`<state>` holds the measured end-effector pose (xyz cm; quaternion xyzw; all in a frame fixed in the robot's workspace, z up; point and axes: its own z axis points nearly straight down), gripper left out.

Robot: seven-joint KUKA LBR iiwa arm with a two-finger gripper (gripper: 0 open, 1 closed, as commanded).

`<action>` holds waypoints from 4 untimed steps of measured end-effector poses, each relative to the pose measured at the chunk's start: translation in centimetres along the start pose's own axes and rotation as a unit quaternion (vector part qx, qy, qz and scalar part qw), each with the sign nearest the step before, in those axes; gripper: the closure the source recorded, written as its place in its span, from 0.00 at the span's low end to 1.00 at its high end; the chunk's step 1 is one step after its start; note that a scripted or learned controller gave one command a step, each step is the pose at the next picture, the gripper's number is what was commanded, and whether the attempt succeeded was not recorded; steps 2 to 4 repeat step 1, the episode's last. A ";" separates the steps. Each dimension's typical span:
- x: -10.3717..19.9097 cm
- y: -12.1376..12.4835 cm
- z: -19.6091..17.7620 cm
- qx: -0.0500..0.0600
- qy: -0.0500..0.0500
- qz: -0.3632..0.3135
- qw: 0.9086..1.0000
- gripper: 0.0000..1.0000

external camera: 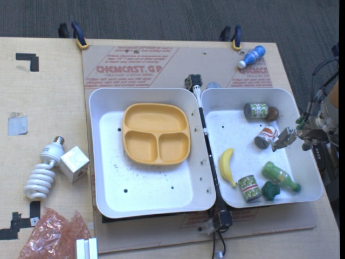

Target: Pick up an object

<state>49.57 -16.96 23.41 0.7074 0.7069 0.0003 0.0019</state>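
Two shallow white bins sit side by side on the bench, which keeps the loose items corralled within the arm's reach. In the left bin [102, 198] lies a yellow divided tray [157, 133]. The right bin [245, 99] carries the candidates for picking: a banana [226, 166], a green bottle [280, 177], a green-labelled can [248, 188], a red-and-white can [266, 136], and another can [256, 110] near the far wall. At the right rim, the end effector [284, 139] hangs just beside the red-and-white can; how far its tips stand apart cannot be told at this size, and nothing is visibly clamped between them. That can is judged the likeliest target.
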 end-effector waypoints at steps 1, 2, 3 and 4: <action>7.3 0.1 9.9 0.002 0.001 0.000 1.000 0.00; 7.3 0.1 9.9 0.002 0.001 0.000 1.000 0.00; 7.3 0.1 9.9 0.002 0.001 0.000 1.000 0.00; 7.3 0.1 9.9 0.002 0.001 0.000 1.000 0.00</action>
